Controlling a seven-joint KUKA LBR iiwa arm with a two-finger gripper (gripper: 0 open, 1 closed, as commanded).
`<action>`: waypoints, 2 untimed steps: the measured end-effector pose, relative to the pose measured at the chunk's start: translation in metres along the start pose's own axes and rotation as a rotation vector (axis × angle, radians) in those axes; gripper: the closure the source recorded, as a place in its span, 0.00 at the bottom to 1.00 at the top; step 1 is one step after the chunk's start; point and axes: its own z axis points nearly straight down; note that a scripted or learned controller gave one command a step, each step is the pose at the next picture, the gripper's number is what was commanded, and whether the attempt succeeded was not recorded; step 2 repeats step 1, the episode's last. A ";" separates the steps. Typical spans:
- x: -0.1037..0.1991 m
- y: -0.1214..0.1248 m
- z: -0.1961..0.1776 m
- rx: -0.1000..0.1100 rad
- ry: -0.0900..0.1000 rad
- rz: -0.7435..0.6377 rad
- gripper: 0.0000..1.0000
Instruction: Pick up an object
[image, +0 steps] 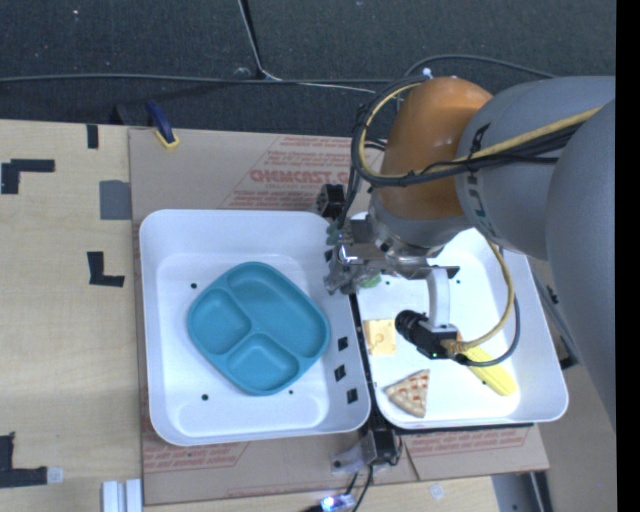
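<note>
A blue divided plate (258, 326) lies in the left bin (160, 300). The right bin (535, 390) holds a yellow cheese square (379, 336), a pizza slice (410, 392) and a banana (492, 374), partly behind a yellow cable. My gripper (385, 268) hangs under the orange wrist band over the right bin's far left part, near the wall between the bins. It is just above and behind the cheese square. The wrist hides what is under it.
The grey arm (540, 170) covers the right bin's back and right side. A black fitting (425, 335) on a yellow cable hangs over the bin floor beside the cheese. Both bins rest on cardboard (250, 170).
</note>
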 end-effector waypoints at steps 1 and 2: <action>0.045 -0.030 0.011 0.001 0.000 0.001 1.00; 0.045 -0.030 0.011 0.001 0.000 0.001 1.00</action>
